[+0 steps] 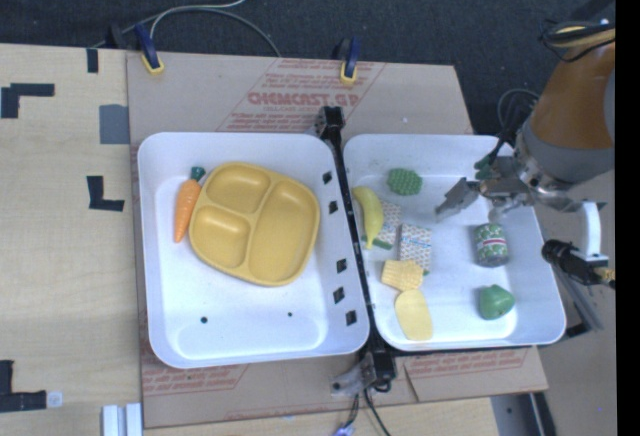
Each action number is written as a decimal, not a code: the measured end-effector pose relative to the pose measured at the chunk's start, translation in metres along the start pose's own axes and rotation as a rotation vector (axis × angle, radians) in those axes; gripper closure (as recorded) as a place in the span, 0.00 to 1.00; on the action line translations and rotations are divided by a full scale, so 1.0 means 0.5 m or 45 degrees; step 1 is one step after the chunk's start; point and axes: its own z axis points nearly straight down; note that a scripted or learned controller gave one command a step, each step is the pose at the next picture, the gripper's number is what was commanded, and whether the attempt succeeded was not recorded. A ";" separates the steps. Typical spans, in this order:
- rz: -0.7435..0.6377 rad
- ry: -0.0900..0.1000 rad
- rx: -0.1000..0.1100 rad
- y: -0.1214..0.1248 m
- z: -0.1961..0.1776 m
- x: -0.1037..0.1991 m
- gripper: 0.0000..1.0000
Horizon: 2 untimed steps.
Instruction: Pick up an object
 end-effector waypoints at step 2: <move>0.009 -0.019 -0.028 0.137 0.205 0.089 0.00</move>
